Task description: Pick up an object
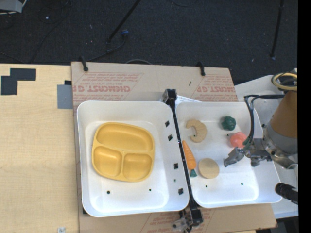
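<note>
The gripper (pixel 234 157) hangs just right of the tan disc (pixel 209 168); can't tell its jaw state, too blurry.

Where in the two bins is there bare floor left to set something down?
Right bin: a bare strip along the near edge, below the round wooden disc, and some floor at its far edge. Its middle is crowded: wooden crescent, green ball, pink ball, carrot, end effector. Left bin: margins around the yellow tray, widest nearest the camera.
</note>
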Controlling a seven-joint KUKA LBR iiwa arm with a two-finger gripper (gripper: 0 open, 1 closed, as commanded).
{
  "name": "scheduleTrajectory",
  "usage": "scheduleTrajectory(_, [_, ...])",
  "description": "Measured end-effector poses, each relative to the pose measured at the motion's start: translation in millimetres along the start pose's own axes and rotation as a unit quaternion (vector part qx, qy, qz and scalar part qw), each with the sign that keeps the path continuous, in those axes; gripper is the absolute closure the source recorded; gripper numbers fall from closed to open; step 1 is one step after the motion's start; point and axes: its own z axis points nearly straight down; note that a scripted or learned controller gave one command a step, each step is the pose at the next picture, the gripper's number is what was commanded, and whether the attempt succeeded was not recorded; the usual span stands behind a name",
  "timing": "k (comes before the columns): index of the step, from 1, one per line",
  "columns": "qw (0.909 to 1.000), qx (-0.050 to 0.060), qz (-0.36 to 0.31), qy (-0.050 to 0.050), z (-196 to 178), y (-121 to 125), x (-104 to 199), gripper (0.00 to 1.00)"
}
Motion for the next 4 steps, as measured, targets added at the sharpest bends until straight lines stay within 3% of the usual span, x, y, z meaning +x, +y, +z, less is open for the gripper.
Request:
scheduleTrajectory(1, [1.0,-0.006,-0.001,-0.001,-6,3,0,0.0])
scheduleTrajectory(2, [1.0,-0.002,-0.002,0.001,56,-1,7,0.0])
scheduleTrajectory(3, [1.0,-0.006,-0.001,-0.001,101,-1,7,0.0])
scheduleTrajectory(4, [1.0,-0.006,0.0,0.0,88,0,6,1.0])
